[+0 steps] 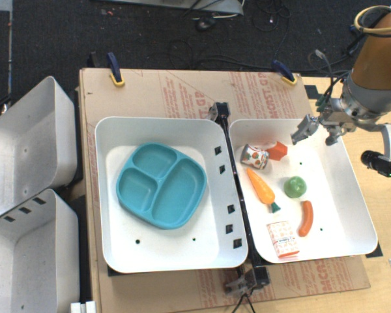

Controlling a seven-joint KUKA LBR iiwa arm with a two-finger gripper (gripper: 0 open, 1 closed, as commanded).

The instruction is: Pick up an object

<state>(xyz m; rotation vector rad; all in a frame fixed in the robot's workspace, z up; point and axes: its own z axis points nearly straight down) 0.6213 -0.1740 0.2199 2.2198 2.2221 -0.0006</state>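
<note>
"Since the task named no one thing, which did you think the arm would go for?"

"The nearest lot, I judged. The gripper (318,130) hung over the far right corner of the right bin (352,181), its two fingers spread apart with nothing between them. The small can (254,156) lay on its side toward the far left of that bin, with an orange-red piece (277,150) touching it, both a little to the left of the fingertips and nearer the divider."

"How would they have handled?"

"As toys, probably: light, stiff, smooth plastic, likely to slide on the white floor. The can looked apt to roll, so I would have taken it across its round body. The carrot (261,187) lay slantwise near the middle; across its thick part seemed best. The green ball (296,187) sat just right of it, and might have squirted out of a pinch."

"And the rest?"

"The red sausage (305,218) and the little carton (282,238) lay toward the near edge, well apart from the gripper. The blue plate (161,185) sat in the left bin (111,142)."
</note>
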